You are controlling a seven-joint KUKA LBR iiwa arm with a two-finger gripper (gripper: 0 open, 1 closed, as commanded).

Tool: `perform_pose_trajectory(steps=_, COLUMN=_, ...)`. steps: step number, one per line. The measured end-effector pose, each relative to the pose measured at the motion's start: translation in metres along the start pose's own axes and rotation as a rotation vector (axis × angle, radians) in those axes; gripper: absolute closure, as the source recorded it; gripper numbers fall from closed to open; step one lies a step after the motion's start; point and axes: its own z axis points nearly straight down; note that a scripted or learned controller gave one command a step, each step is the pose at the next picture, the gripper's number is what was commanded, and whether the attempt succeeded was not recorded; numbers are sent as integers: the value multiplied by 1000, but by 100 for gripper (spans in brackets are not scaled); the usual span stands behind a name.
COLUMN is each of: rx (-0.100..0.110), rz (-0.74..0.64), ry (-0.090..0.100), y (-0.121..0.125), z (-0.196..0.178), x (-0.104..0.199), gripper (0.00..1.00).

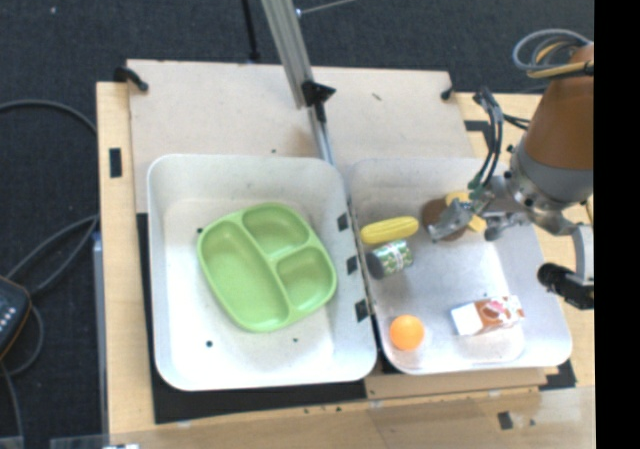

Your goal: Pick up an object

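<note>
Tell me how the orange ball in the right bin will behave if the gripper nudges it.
The orange ball looks round and smooth, so it would probably roll. It lies near the right bin's lower left wall, which would likely stop it soon. It seems small, probably light.

Your pale wooden bench (220, 112) carries two white bins side by side, the left bin (175, 337) touching the right bin (540, 337).
</note>
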Motion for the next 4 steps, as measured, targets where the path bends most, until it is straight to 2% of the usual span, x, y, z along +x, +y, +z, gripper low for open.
perform_pose_trajectory(steps=1, rx=-1, rz=1, ry=0, y=0, z=0, x=0, gripper=0)
perform_pose_trajectory(steps=4, rx=4, rz=4, ry=-1, y=-9, z=129, x=-2, gripper=0)
